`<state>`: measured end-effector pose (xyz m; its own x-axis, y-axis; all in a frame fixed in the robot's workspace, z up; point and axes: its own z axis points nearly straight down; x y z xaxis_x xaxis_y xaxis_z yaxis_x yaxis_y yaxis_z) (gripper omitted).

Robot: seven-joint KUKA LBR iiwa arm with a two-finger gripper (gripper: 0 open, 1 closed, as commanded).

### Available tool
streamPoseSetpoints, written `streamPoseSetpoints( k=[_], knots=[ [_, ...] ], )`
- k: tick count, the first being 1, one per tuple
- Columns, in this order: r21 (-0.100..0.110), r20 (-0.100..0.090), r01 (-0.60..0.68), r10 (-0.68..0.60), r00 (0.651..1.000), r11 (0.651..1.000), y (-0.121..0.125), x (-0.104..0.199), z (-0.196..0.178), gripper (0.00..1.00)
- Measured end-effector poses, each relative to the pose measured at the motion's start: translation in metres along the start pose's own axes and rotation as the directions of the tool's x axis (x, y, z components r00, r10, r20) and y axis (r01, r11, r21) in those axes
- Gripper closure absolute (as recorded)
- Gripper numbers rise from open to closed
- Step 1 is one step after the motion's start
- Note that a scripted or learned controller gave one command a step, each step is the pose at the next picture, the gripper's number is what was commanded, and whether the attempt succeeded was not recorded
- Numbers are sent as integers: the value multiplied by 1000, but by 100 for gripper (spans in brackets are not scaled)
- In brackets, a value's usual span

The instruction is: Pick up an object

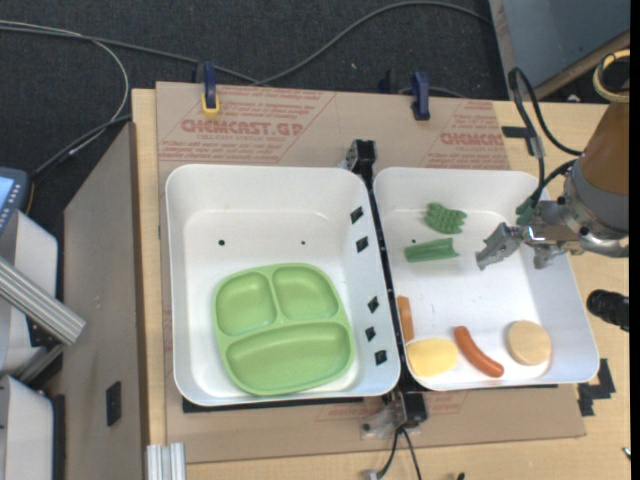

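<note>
Sausage [478, 351] lies in right bin [560, 368]; green tray [285, 328] in left bin [190, 268].

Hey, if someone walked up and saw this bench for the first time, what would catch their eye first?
Probably the bright green divided plate, lying alone in the left bin. Next, the toy food scattered in the right bin: a red sausage, a yellow piece and a tan round along the near edge, green vegetables farther back. The pincer hovers over that bin's right side.

We note a cardboard-covered bench [300, 118] bearing two white bins, left [190, 268] and right [560, 308], touching side by side.
</note>
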<state>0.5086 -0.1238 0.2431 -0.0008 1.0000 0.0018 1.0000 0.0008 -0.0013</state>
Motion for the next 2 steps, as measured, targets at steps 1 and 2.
streamPoseSetpoints(
  k=[1, 2],
  knots=[
    [5, -1, -1, 1, 1000, 1000, -8, 3, 46, 0],
    [6, -1, -2, 2, 1000, 1000, -9, 2, 110, 0]
  ],
)
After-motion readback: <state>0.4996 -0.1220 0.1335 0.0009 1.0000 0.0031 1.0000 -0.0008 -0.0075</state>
